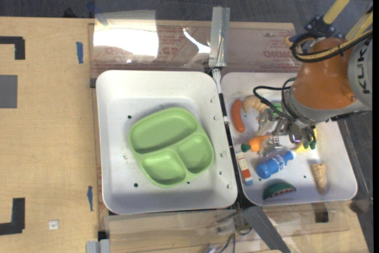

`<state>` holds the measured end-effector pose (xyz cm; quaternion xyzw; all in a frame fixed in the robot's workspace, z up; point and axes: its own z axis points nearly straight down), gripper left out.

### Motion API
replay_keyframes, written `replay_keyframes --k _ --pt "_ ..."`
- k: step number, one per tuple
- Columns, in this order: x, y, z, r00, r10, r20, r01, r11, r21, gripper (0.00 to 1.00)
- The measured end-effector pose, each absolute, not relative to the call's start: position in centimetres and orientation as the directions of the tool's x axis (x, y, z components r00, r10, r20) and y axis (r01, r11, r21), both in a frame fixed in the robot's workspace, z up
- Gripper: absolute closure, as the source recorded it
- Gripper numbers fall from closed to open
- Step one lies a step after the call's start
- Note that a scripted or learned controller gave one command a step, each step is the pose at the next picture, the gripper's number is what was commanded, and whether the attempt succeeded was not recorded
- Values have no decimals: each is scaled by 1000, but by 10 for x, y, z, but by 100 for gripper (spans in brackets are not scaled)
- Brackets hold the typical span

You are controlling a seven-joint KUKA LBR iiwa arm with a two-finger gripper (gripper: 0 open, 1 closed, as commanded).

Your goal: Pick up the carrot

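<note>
The carrot (pixel 256 144) lies in the right bin (pixel 346 183), near its middle and toward the left half, a small orange piece with a green tip on its left end. It is crowded: a blue bottle (pixel 272 165) sits just below it, a small white carton (pixel 244 167) stands to its lower left by the bin's left wall, and a red-orange sausage (pixel 237 115) lies above it along the divider between the bins. A melon slice (pixel 278 190) rests against the front rim and an ice-cream cone (pixel 320 175) sits in free floor at the right. The left bin (pixel 112 98) carries a green divided plate (pixel 172 146), with open white floor around it. The arm (pixel 323 83) reaches in from the right and bends down over the right bin; the hand (pixel 274 138) hangs just beside the carrot's right end. Whether its fingers are spread or closed I cannot tell, and nothing is plainly seen between them
</note>
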<state>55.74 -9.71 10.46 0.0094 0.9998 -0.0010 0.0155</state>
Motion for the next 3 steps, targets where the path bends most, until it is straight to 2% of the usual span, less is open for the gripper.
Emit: replay_keyframes --k 1,2,3 --pt "517 -46 186 -951 308 -8 308 951 3 100" --pt "517 -46 185 -951 309 -6 309 951 2 0" --pt "548 -95 96 -962 271 -8 271 963 2 0"
